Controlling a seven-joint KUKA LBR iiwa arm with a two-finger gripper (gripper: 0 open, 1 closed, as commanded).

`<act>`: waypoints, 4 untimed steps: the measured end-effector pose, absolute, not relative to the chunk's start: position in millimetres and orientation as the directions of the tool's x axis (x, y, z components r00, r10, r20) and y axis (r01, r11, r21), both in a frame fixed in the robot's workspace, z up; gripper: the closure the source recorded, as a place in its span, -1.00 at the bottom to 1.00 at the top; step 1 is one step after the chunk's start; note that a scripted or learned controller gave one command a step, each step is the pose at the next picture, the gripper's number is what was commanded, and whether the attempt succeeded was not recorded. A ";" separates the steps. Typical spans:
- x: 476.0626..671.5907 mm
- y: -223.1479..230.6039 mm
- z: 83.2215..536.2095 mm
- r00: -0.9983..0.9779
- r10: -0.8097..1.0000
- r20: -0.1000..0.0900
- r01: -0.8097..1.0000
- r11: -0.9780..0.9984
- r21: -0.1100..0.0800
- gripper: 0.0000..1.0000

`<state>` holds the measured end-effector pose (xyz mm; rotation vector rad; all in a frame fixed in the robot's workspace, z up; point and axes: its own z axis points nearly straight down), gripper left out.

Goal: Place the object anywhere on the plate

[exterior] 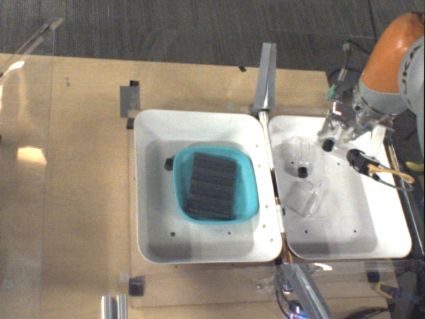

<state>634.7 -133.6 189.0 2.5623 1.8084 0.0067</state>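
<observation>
A dark grey ridged block (pixel 212 184) lies flat on the teal plate (pixel 247 198), which sits in the middle of the left white bin (pixel 149 178). My gripper (pixel 303 175) hangs over the left part of the right bin (pixel 372 224), well apart from the block and the plate. Its pale translucent fingers (pixel 310 197) stand open with nothing between them. The grey arm with its orange band (pixel 393 48) comes in from the upper right.
A raised divider (pixel 272 178) separates the two bins. A metal post (pixel 266 72) stands behind the bins' junction. Cables and a black fitting (pixel 362 159) trail off the wrist over the right bin's far side. Wooden bench surrounds the bins.
</observation>
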 end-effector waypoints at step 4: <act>563.8 1.5 225.0 0.253 0.968 0.002 0.968 -0.253 0.007 -1.00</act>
